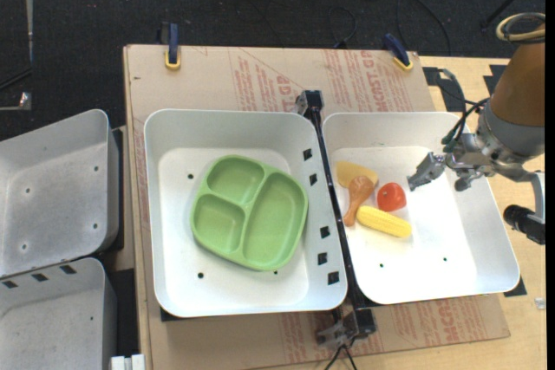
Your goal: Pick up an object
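Note:
In the right bin [451, 273] lie a red tomato-like toy [391, 196], a yellow corn-shaped toy [384, 222], and an orange and yellow piece [355, 185] close to the bin's left wall. My gripper [440, 177] hangs over the right bin, to the right of the red toy and slightly farther back. Its fingers stand apart, open, with nothing between them. The grey arm with its orange band [523, 87] comes in from the right edge.
The left bin [173, 273] holds a green divided plate [250, 211]. A black divider [328, 195] runs between the two bins. White trays [52, 186] lie off the bench at the left. Blue and yellow clamps [173, 46] grip the board's far edge.

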### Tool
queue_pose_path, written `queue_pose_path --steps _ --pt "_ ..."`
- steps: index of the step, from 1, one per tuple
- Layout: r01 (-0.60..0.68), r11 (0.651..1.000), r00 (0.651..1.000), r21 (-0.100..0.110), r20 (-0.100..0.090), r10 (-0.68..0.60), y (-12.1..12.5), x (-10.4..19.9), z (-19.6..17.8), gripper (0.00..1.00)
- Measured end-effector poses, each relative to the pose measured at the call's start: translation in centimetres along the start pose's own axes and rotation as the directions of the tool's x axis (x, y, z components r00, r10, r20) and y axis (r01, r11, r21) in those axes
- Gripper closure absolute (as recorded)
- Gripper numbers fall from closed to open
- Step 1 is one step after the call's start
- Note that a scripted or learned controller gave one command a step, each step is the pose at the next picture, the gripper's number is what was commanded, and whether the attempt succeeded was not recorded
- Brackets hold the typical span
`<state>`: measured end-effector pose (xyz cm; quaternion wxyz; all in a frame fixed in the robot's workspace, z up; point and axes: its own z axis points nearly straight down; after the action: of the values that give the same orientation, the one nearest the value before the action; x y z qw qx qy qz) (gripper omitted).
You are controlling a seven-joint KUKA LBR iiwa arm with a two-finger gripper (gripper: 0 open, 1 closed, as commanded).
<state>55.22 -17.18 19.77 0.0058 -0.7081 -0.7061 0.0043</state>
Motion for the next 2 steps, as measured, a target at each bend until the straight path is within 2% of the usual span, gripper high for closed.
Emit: queue_pose_path --steps 1,2 --pt "0.004 1.0 1.0 -0.014 0.002 -0.004 0.3 0.1 -0.8 0.0" --pt "0.005 1.0 1.0 -0.012 0.002 -0.005 0.7 1.0 4.0 0.0"
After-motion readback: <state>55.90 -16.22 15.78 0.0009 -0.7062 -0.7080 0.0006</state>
